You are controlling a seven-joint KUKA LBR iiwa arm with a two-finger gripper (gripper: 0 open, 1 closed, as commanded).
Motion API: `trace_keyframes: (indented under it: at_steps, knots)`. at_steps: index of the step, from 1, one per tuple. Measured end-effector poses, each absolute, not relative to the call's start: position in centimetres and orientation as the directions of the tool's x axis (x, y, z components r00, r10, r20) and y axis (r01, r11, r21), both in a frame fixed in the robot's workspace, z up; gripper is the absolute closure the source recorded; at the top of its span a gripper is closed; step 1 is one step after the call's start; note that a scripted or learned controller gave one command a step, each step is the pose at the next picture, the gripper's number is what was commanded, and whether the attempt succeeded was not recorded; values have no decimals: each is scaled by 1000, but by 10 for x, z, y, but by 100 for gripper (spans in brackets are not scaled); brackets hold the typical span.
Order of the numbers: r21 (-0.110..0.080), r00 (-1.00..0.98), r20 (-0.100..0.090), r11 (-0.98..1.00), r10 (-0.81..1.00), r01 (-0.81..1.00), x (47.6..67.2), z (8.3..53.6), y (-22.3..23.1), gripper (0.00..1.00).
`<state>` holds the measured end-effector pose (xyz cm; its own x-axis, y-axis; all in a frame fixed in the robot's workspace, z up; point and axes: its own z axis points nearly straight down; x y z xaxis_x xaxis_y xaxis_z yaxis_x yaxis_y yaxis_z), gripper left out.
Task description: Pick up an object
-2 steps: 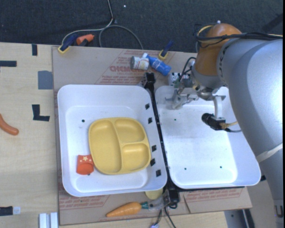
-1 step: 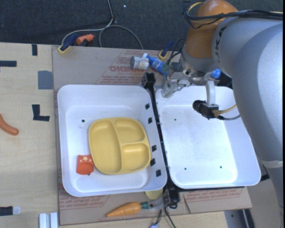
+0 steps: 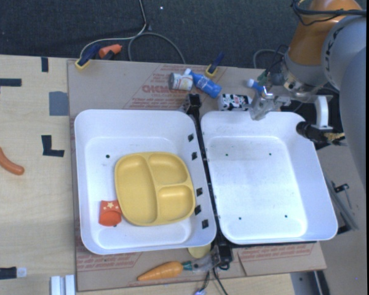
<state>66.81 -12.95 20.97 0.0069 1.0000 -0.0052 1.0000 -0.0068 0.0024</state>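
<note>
Gripper (image 3: pixel 262 105) hovers upper right, its state impossible to tell. Yellow tray (image 3: pixel 154 187) sits centre-left (stiff, light, probably slick): grab its rim. Beside it, the orange block (image 3: pixel 110 213) looks easier.

both white bins, the left bin (image 3: pixel 86 165) and the right bin (image 3: pixel 307 183), look like smooth, slightly glossy plastic. the yellow divided plate (image 3: pixel 154 186) at lower centre is matt plastic. under them lies a brown cardboard sheet (image 3: pixel 147 91), dull and printed, on a pale wood-look table (image 3: pixel 24 201). the gripper (image 3: pixel 261 106) at upper right shows bare metal.
</note>
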Motion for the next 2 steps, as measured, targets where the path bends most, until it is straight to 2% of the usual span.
trace_keyframes:
  at_steps: [1,2]
  knots:
    - [-7,-4,2,4,1000,1000,609,183,-63,100]
    - [-2,-2,0,2,1000,1000,611,184,-66,0]
